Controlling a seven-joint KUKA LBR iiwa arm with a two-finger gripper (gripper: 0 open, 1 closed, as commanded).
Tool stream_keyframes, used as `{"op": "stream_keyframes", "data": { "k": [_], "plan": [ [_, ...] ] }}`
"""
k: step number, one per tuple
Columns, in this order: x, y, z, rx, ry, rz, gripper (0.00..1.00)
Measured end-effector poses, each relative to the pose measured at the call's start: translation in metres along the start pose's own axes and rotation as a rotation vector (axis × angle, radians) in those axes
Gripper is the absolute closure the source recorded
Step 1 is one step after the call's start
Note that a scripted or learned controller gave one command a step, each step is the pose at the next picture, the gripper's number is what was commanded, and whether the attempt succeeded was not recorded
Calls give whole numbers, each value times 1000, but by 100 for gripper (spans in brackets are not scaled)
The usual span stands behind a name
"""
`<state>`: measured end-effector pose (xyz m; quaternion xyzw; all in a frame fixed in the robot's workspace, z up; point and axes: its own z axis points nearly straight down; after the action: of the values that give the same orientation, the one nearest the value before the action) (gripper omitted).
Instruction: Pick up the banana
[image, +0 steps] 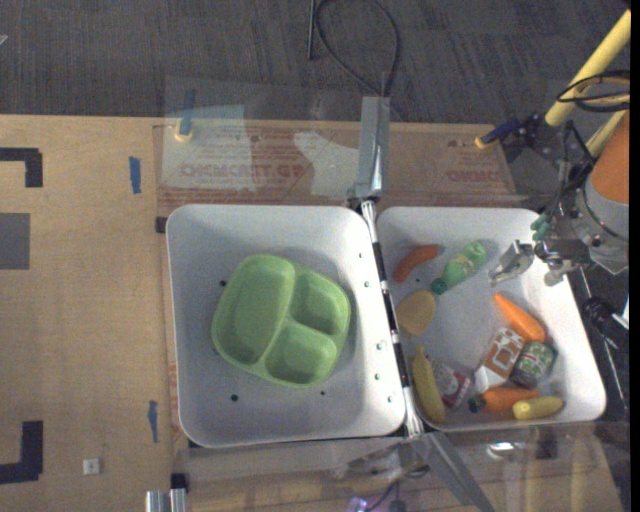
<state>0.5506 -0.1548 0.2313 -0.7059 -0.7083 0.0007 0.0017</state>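
Banana (429, 385) lies flat in right bin (585, 330), bottom-left corner by the divider, long axis running near-to-far w/ slight tilt. Gripper (524, 262) hovers over bin's upper right, well apart from banana, fingers spread, nothing between them.

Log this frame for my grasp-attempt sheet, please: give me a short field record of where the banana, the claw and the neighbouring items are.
target: banana, lying in the right bin along its left wall, near the front
claw: claw over the right bin's back right part, apart from the banana
held: nothing seen in the claw
near target: round yellow piece behind it, small packet to its right
left bin: left bin holds a green divided tray
also in right bin: two carrots
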Motion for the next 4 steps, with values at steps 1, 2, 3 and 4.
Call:
{"op": "stream_keyframes", "data": {
  "k": [1,2,3,4],
  "plan": [
    [55,-36,143,-12,-3,-147,0],
    [45,33,143,-14,-5,-311,0],
    [5,-28,143,-12,-3,-52,0],
    [-8,3,143,-12,0,264,0]
  ]
}}
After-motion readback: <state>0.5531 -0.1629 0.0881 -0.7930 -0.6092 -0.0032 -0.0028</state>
